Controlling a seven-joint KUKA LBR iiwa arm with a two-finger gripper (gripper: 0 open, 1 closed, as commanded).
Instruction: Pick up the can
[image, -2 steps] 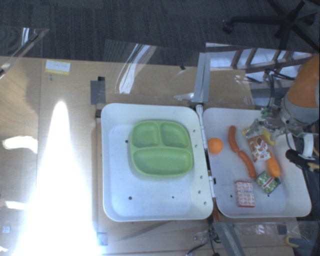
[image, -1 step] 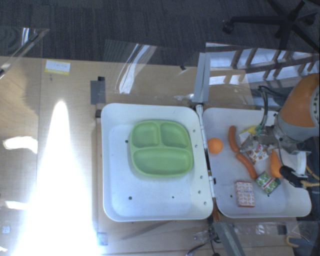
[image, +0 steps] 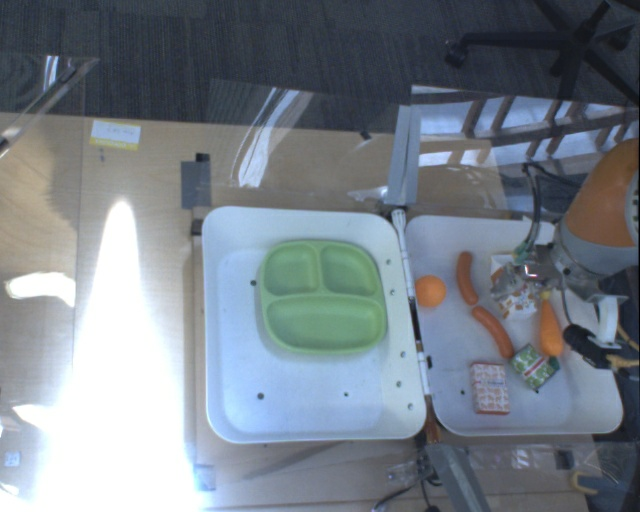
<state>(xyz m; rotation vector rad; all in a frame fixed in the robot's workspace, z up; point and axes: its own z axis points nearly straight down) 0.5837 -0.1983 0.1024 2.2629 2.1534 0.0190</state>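
At the near edge of the right bin, a small pink-and-white carton lies flat. Just to its right, and slightly farther back, the green can rests on its side on the bin floor, apart from the gripper. An orange carrot lies just beyond the can, close to touching it. To the left of the carrot is a red sausage, set at a slant. Farther back, an orange fruit sits by the bin's left wall, a second sausage lies to its right, and a crumpled printed packet lies right of that. The gripper hangs over the far right part of this bin, above the packet's far edge; whether it is spread or closed cannot be told. The left bin holds a green divided plate at its centre.
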